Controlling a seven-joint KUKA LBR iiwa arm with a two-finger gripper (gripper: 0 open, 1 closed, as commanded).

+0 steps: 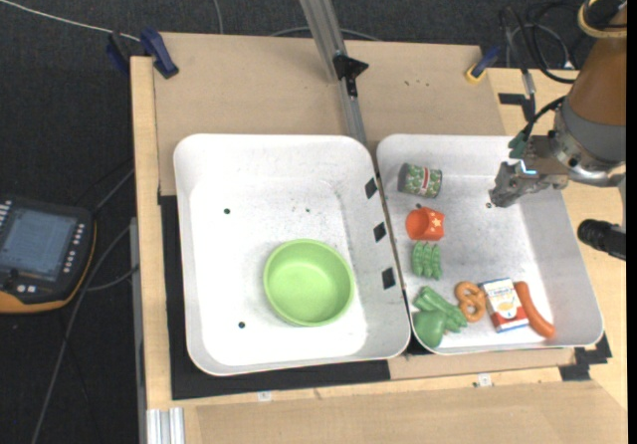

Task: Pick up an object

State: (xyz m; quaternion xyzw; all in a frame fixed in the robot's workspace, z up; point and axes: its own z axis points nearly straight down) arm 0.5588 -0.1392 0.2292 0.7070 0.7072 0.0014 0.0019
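currently the gripper hovers over the upper part of the right bin, above bare floor; whether it is open or closed cannot be told. judged step: approach, with no object selected. the nearest candidate, a green-labelled can, lies to its left, near but apart. next move calls for alignment and descent.

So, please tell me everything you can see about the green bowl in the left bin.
The green bowl is round, light lime green and looks like smooth plastic, with a slightly thicker rim. It stands upright with its opening facing up, and nothing is visible inside it. It rests on the floor of the left white bin, in the near right part of it, close to the wall that borders the right bin. Nothing else touches it; the gripper is far away, over the right bin.
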